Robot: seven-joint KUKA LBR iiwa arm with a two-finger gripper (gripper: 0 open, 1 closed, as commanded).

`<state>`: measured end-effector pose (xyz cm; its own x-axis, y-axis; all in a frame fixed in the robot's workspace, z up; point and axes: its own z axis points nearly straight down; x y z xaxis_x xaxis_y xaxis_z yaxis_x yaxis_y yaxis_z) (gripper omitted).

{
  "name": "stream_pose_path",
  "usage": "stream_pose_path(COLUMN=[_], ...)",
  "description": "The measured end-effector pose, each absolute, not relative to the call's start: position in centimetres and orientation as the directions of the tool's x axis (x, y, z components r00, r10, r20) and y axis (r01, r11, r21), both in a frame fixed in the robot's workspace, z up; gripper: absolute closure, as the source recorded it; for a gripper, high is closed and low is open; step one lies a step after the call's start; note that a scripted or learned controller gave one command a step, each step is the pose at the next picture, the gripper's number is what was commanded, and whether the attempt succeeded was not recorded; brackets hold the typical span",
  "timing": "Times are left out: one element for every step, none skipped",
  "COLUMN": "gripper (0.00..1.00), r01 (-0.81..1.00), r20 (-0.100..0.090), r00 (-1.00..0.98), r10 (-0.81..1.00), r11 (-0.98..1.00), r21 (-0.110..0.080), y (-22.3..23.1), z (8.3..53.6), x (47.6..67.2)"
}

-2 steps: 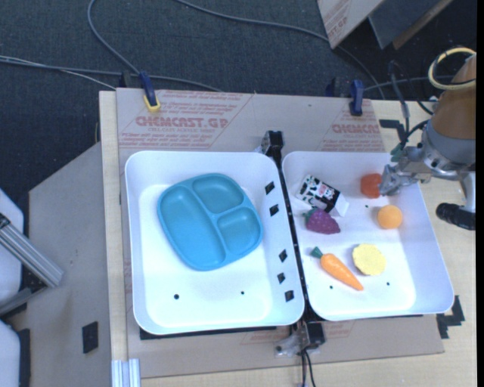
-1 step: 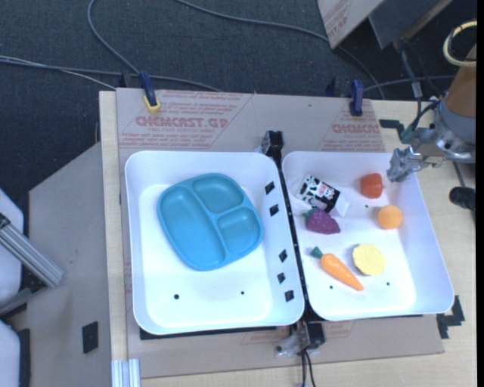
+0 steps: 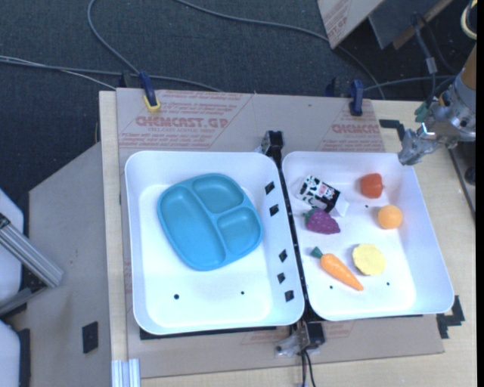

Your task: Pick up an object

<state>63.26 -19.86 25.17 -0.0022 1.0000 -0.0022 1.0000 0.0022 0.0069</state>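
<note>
The gripper (image 3: 412,151) hovered over the right bin's (image 3: 431,249) far right corner, whether apart or together I cannot tell; tomato (image 3: 370,184), orange (image 3: 389,217), carrot (image 3: 340,272) lay inside.

Well left of the pincer (image 3: 412,151) and beyond, dark grey carpet floor (image 3: 53,113) surrounds the pale wooden worktop (image 3: 113,249). Thin grey cables (image 3: 113,41) trail over the carpet behind it. Two blue clamps (image 3: 149,92) grip the worktop's far edge. A cardboard piece (image 3: 344,15) lies above the pincer. Light falls even and soft.
</note>
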Motion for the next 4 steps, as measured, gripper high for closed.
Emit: stream_pose_path(gripper=[1.00,1.00,1.00,1.00], r01=[1.000,1.000,1.000,1.000], r20=[-0.002,0.002,0.003,0.003], r00=[-0.002,-0.005,-0.006,-0.006], r10=[1.000,1.000,1.000,1.000], r11=[0.002,0.005,0.006,0.006], r21=[0.005,-0.002,-0.003,-0.003], y=[-19.9,-15.1,-10.1,-4.9], z=[27.5,27.9,26.8,27.2], x=[63.4,62.0,61.2,59.4])
